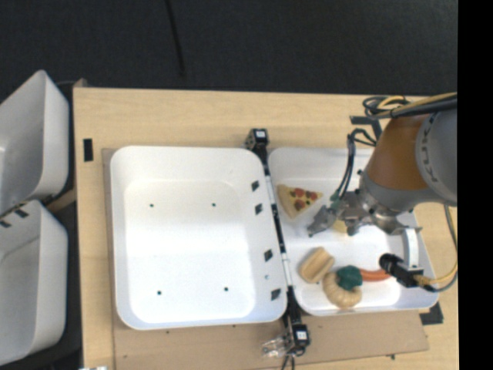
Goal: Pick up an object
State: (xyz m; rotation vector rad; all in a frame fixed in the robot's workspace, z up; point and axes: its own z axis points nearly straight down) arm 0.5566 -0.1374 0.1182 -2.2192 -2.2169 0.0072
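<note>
Camera view from above has the claw point(330, 220) low inside the right bin point(308, 160), its dull grey metal parts pointing toward the divider between the bins; whether anything sits in it, or how wide it stands, I cannot tell from this angle. Just beside it, toward the bin's upper left, lies a flat triangular pizza slice point(296, 200), tan with red spots. Nearer the front of the bin rest a rounded tan bread roll point(316, 264), a pale curved croissant-like piece point(341, 294), and a dark green lump point(349, 277) touching an orange carrot-like stick point(376, 275). The arm point(408, 164), grey with a glossy orange band, covers much of the bin's right side, with black cables looping around it. The left bin point(185, 237) is smooth white plastic with rounded corners. Both bins sit on a pale wooden table point(192, 118).
</note>
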